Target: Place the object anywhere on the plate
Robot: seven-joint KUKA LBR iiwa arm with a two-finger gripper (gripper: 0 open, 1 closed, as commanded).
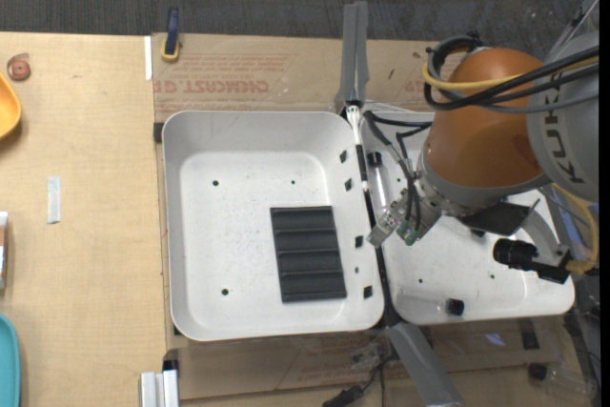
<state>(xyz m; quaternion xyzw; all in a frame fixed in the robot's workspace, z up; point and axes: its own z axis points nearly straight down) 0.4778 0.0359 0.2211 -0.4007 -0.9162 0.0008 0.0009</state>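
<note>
So the KUKA arm is the big thing here. Its orange band hangs right over the seam between the two bins and blocks a lot of the right bin. That's the first worry: I can't pick out the object for sure. My best guess is it's either tucked under the wrist or it's the small dark bit on the right bin's floor near the front edge. That bit could just as easily be a stud, it's too small to call.

The left bin has a black ribbed slab lying flat in its front right part, near the divider. I'm assuming that's the "plate". It's the only thing in there that would fit.

What could go wrong, as I see it:
- The gripper sits just beside the raised rims where the bins meet. A low sideways move toward the slab could clip a rim, or knock loose whatever it's carrying.
- If it has nothing, it'll just do an empty drop over the slab.
- The slab is ribbed, so something small and round could roll along a groove and off the edge.
- Cables loop around the wrist and could snag on a twist.

As for the gripper, I honestly can't tell if it's open, closed or holding anything. The wrist hides most of it, and what pokes out is a blurry greenish-grey bit.
</note>
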